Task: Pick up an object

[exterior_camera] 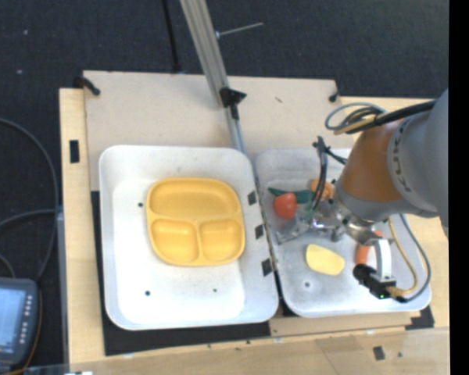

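Over the right bin (297,297), the gripper (322,223) hovers near a red object (285,205); no writing legible

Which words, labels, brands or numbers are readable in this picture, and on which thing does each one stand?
None can be read.
The screen at the lower left shows lines too blurred to read.
The yellow tray, the bins and the arm carry no visible text.
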Tool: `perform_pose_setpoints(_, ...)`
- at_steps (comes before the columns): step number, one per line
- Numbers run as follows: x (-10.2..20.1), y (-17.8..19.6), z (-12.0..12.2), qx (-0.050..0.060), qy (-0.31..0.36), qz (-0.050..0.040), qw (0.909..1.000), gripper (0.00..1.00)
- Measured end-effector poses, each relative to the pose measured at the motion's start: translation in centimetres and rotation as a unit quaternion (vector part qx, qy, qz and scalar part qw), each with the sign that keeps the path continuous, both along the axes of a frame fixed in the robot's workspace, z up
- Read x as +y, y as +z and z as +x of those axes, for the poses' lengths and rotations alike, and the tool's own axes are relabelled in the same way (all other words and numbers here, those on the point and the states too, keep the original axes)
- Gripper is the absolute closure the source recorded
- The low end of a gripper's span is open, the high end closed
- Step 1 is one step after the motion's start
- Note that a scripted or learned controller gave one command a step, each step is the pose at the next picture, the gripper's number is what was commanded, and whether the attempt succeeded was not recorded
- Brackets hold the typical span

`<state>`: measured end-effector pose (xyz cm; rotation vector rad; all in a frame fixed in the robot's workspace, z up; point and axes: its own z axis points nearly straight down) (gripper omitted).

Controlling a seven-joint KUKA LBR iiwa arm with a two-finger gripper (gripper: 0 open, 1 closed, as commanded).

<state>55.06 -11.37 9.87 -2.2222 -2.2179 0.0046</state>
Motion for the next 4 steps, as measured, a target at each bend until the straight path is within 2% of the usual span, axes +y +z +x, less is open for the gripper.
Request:
perform_pose_setpoints(1,-0.1,1.3,0.2,-0.004,-0.003,0.0,1.0,1.0)
perform_pose_setpoints(3,0.5,12.7,0.5,-0.006,0.002,-0.0007,1.0,1.0)
perform_pose_setpoints(4,5.3,12.0,2.3,-0.003,0.004,0.0006,1.0,1.0)
